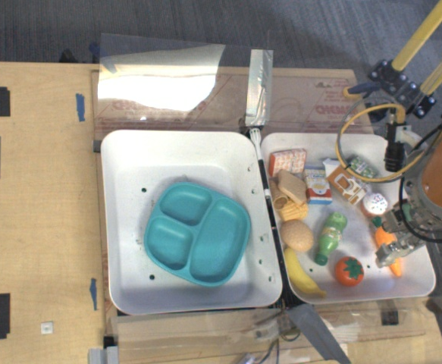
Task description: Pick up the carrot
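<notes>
Jaws [391,250]: low over the right bin's right side, at the carrot; how far apart, cannot tell.
Carrot [385,238]: right bin, near its right wall, under the jaws.
Right bin [425,283]: tomato [349,271], banana [299,274], green bottle [330,237], boxes.
Left bin [122,158]: teal sectioned plate [197,233].

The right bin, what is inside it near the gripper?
In the right bin the gripper is over the carrot, whose orange shows beside it. A tomato and green bottle lie nearby. The arm covers part of the carrot.
</notes>
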